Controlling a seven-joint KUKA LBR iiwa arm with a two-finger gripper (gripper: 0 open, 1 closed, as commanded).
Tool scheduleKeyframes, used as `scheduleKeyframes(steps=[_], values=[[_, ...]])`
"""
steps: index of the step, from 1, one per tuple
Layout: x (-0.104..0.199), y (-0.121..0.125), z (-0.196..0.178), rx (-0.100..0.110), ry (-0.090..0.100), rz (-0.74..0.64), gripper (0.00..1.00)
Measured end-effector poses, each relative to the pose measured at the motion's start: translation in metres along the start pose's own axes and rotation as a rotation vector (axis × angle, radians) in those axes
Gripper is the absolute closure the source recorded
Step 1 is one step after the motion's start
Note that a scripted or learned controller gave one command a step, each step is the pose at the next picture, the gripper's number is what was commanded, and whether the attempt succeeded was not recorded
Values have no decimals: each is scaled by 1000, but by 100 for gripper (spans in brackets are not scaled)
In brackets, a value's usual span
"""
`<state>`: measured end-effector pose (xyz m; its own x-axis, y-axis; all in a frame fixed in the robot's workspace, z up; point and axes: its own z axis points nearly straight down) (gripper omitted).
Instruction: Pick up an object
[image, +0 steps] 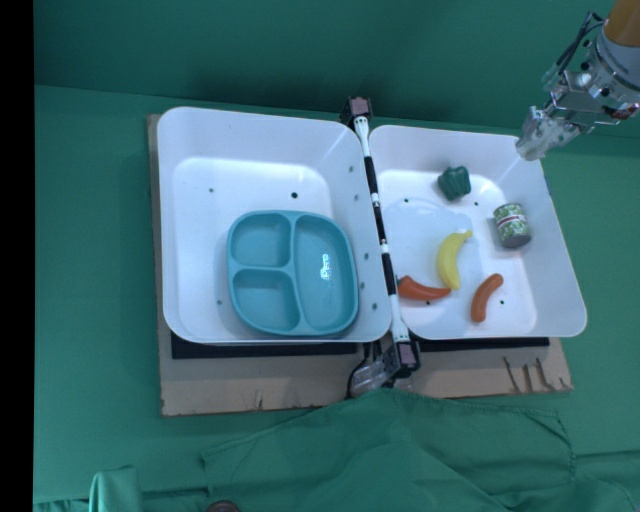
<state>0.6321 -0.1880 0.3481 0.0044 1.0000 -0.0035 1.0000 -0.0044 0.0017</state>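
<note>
A teal three-compartment plate (292, 273) lies in the left white bin (200, 140), toward that bin's near right corner, its two small compartments on the left and its one large compartment on the right. The right white bin (555, 290) sits just beside the left bin, the two parted by a white rod with black clamps (377, 215) at its ends. Both bins rest on a brown cardboard sheet (200, 385) on the green-covered desk (90, 250). Rumpled green cloth (400, 455) lies near the cardboard's front edge.

Open floor is left at the right bin's (560, 300) near-left; elsewhere it is crowded by pepper (454, 182), can (512, 225), banana (452, 258) and sausages (486, 297).
</note>
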Motion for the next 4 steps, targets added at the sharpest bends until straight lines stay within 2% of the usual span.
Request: scheduleKeyframes(steps=[1,2,3,4], values=[[1,69,-15,-1,-1,-2,100],[1,69,9,2,0,-2,100],[43,69,-16,-2,0,-2,100],[103,54,-5,3,2,-2,100]])
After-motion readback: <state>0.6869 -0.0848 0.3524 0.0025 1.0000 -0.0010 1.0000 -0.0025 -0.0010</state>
